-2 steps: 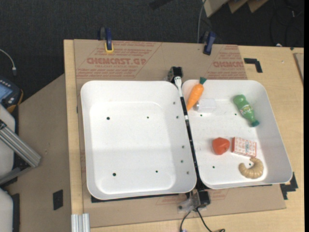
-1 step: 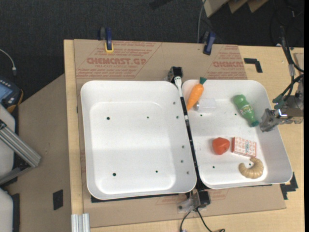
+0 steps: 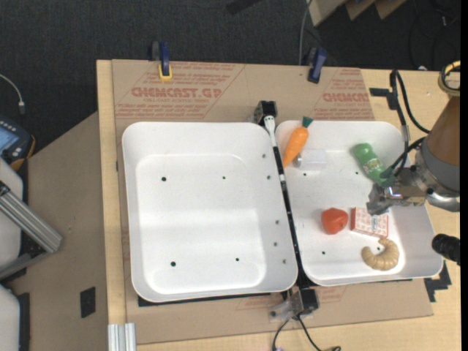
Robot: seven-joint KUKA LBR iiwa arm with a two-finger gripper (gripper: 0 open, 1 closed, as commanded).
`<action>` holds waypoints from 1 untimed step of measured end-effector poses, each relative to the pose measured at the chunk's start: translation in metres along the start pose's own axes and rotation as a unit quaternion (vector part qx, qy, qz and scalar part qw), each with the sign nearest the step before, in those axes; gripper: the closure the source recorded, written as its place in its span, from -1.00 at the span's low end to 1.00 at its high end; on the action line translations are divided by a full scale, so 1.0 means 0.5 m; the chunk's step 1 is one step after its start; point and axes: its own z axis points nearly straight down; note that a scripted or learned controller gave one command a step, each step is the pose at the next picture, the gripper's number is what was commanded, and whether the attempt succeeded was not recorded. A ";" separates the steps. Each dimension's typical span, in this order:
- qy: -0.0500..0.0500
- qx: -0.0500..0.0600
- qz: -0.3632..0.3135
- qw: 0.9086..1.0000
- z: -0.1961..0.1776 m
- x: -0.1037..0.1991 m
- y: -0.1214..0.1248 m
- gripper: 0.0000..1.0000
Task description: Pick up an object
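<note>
right bin (image 3: 322,269): carrot (image 3: 295,143), green bottle (image 3: 368,160), red tomato (image 3: 334,221), croissant (image 3: 382,255) | fingers (image 3: 380,202): state unclear

Carrot (image 3: 295,145), tomato (image 3: 334,221), croissant (image 3: 383,257), right bin (image 3: 322,269).

The gripper (image 3: 380,199) hangs over the right bin (image 3: 322,265), hemmed in closely: a small red-and-white card (image 3: 370,224) lies just under it, a red tomato-like toy (image 3: 334,221) a little to its left, a tan croissant (image 3: 382,255) just nearer the camera. A green bottle (image 3: 368,161) sits close behind. Farther behind and left lie a clear packet (image 3: 312,160) and a carrot (image 3: 295,143). Well to the left, the left bin (image 3: 139,196) offers open white floor.
</note>
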 end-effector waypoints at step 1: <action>-0.001 -0.003 0.001 1.000 0.024 -0.026 0.002 1.00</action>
